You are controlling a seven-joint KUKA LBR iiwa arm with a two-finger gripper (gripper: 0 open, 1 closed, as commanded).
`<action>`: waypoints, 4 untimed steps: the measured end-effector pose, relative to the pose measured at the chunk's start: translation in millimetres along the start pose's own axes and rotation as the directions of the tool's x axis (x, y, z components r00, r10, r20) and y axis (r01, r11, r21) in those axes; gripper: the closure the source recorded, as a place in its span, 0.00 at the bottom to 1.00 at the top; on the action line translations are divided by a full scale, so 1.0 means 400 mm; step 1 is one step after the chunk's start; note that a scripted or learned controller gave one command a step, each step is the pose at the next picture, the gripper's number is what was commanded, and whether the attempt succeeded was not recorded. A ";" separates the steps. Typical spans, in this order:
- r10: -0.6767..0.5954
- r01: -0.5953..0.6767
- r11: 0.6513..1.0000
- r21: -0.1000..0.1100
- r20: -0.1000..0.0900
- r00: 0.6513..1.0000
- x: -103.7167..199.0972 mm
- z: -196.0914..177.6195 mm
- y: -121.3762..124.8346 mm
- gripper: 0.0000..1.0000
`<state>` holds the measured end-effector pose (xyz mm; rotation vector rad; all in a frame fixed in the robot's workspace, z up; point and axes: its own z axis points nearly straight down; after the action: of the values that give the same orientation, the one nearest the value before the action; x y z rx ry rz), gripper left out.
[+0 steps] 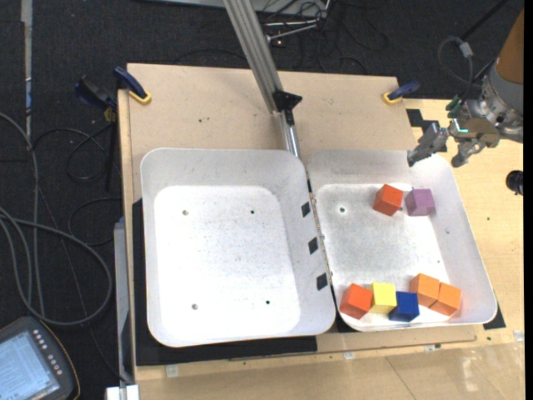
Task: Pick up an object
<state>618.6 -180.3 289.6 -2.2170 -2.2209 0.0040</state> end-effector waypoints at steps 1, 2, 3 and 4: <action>-0.002 0.002 1.000 -0.004 0.002 1.000 0.001 -0.007 0.002 0.00; 0.002 -0.002 1.000 0.000 0.001 1.000 -0.002 0.101 0.002 0.00; -0.002 0.002 1.000 0.001 0.000 1.000 0.012 0.239 0.024 0.00; -0.001 0.001 1.000 0.000 0.000 1.000 0.031 0.355 0.017 0.00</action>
<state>624.9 -167.6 147.5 -2.2161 -2.2217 0.0044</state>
